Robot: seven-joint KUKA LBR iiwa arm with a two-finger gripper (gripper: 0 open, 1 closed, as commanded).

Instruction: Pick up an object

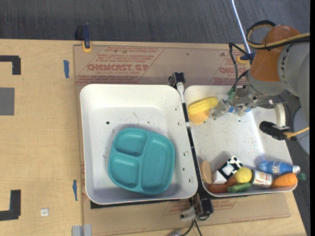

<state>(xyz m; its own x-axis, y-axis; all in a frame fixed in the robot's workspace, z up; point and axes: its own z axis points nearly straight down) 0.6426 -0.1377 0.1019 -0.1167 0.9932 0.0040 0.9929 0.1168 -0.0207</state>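
The arm (275, 58) reaches in from the right over the right bin (231, 146), its orange band above the wrist, and its pincer (220, 109) sits low at the bin's upper left part. The pincer's tip is right against the right end of a yellow toy (201, 109), a banana-like piece that lies near the bin's top left corner, next to the divide between the two bins. Whether the toy sits between the fingers or merely touches them cannot be told, and how far the pincer is open cannot be told either. Along the bin's lower edge lies a heap of other things: a black-and-white cube (230, 167), a small yellow ball (243, 175), a bottle with a blue label (276, 168), an orange carrot-like toy (285, 181) and a tan oval piece (206, 171). The left bin (98, 107) holds a teal divided plate (141, 160), lying flat toward its lower middle. Both bins rest on a brown cardboard sheet (123, 63) on the wooden surface (34, 132).
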